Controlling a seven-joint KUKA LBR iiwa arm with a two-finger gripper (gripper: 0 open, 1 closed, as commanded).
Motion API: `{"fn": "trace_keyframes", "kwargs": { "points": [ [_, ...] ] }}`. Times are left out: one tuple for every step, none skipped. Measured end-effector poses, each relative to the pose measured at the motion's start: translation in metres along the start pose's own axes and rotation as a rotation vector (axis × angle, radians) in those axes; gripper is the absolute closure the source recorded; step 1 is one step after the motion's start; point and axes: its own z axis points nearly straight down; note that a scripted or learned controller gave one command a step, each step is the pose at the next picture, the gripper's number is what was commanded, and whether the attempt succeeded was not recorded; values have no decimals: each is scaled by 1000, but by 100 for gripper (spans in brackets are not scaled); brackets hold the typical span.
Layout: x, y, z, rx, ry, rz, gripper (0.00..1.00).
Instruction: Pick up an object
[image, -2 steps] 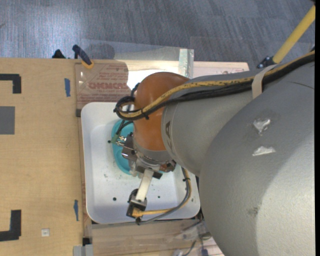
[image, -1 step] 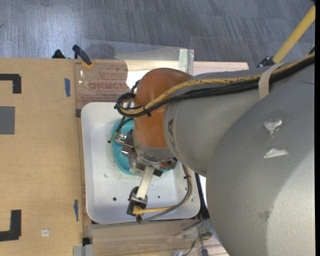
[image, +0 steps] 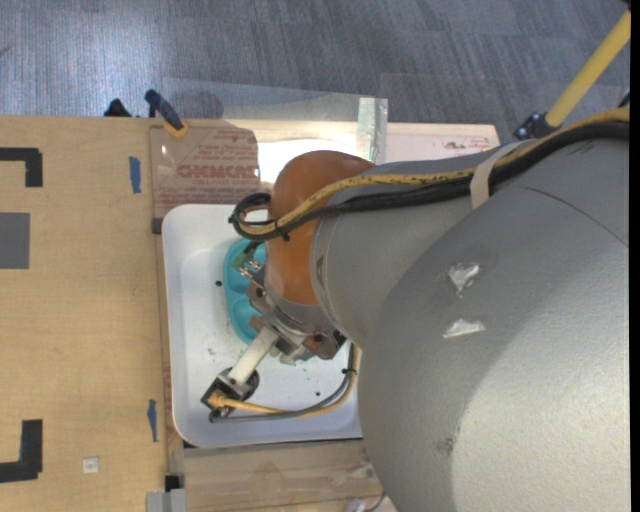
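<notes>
A plastic piece lies in the bin, partly under the arm; a cardboard sheet lies left of the bin

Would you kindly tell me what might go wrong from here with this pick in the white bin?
The orange wrist band covers most of the teal object, so a miss or partial grasp could go unseen. The wrist sits right over that object in the white bin; pressing down may shove it aside.

My bulky grey arm extended in from the right, orange wrist band pointed steeply down, gripper low beneath it.
</notes>
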Motion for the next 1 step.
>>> {"fn": "trace_keyframes", "kwargs": {
  "points": [
    [23, 25, 8, -2, 5, 334, 100]
  ]
}}
